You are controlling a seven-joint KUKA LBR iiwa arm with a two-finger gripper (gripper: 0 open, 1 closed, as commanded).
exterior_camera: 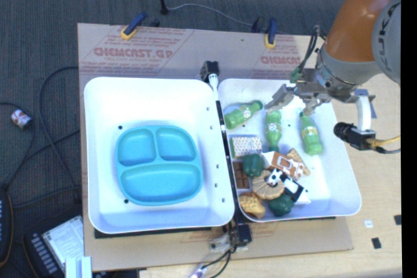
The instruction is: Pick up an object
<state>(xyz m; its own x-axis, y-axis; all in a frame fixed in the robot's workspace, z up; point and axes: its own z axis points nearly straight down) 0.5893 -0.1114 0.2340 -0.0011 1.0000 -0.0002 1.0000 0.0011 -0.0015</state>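
My gripper (291, 105) hangs over the far part of the right bin (339, 166), open, with nothing between its fingers. Just below it lie three green bottles: one (242, 114) at the bin's far left, one (273, 127) in the middle under the left finger, one (311, 137) to the right under the other finger. Toward the bin's front sits a pile: a checkered box (246, 144), a green broccoli piece (253, 164), an orange and white carton (291, 164), a round cookie (267, 189), a bread roll (252, 206) and a dark green item (281, 206).
The left bin (104, 101) holds a blue divided plate (158, 163). Both bins rest on a cardboard sheet (130, 52) held by two clamps at its far edge. A black fitting (210, 69) sits between the bins at the back. Cables lie on the floor at left.
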